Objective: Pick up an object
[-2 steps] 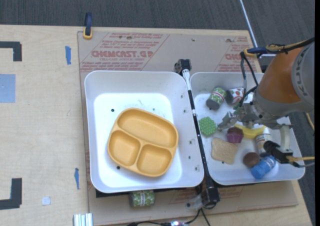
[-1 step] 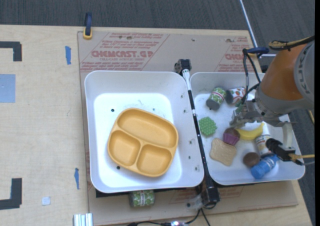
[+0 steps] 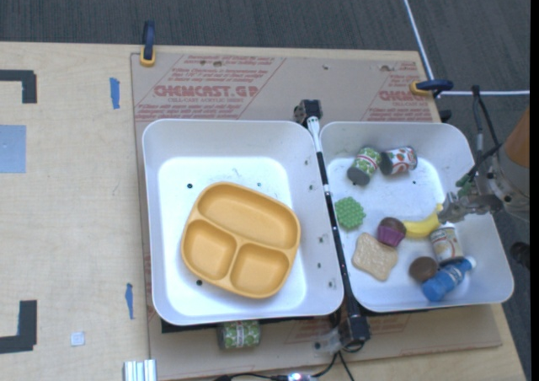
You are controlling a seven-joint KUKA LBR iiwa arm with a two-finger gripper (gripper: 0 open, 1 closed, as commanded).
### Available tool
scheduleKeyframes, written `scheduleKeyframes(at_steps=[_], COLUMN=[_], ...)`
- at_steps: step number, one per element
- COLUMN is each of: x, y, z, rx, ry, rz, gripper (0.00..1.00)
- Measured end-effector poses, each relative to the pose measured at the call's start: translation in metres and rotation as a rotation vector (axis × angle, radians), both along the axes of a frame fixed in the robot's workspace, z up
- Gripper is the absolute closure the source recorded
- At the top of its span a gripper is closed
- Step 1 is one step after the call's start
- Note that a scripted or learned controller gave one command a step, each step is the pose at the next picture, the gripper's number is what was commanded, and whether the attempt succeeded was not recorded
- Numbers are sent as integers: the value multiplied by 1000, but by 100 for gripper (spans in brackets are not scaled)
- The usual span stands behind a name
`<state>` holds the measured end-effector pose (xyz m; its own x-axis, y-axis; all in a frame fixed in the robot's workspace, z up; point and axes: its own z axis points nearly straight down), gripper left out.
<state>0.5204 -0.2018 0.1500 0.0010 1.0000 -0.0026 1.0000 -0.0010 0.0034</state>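
A wooden bench (image 3: 67, 202) carries two white bins. The left bin (image 3: 156, 202) holds a yellow divided plate (image 3: 240, 240). I hang over the right bin (image 3: 497, 287), my gripper (image 3: 449, 209) at the banana (image 3: 421, 225) tip; whether my jaws are apart I cannot tell. Toast (image 3: 375, 256) lies just beside the banana

Metal-grey gripper (image 3: 455, 205) on cabled wrist, orange band behind

A yellow-orange divided tray (image 3: 241, 239) sits in a white bin (image 3: 160, 202), while the other white bin (image 3: 488, 287) holds a yellow banana (image 3: 421, 224), green ball (image 3: 349, 212), blue bottle (image 3: 445, 280) and tan toast (image 3: 375, 255).
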Motion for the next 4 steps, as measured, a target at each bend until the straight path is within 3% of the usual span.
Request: scheduleKeyframes(at_steps=[1,2,3,4], x=[-11,-40,-40,-41], y=[2,3,84,75], z=[29,25,44,19], rx=[0,3,4,4], ry=[-1,3,3,4], rz=[1,1,4,1], gripper=[100,100,100,100])
